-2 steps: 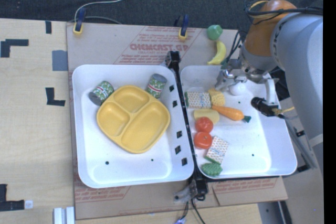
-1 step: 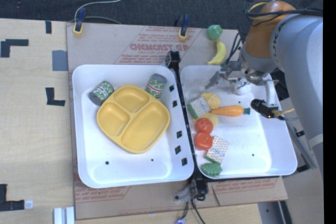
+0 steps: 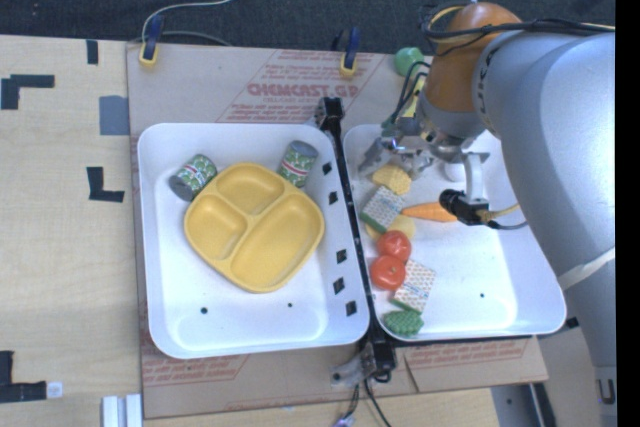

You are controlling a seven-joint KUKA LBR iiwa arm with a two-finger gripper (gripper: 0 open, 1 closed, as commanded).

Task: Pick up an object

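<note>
My gripper hangs low over the far left part of the right bin, under the orange wrist band. It looks open, and I see nothing held between its fingers. Just in front of it lies a yellow toy food piece. An orange carrot lies to that piece's right, beside a black part of the tool. Nearer the front are a checkered packet, two red tomatoes, a second checkered packet and a green piece.
The left bin holds a yellow divided plate and two small cans behind it. A black divider runs between the bins. A green ball sits behind the right bin. The grey arm covers the right side.
</note>
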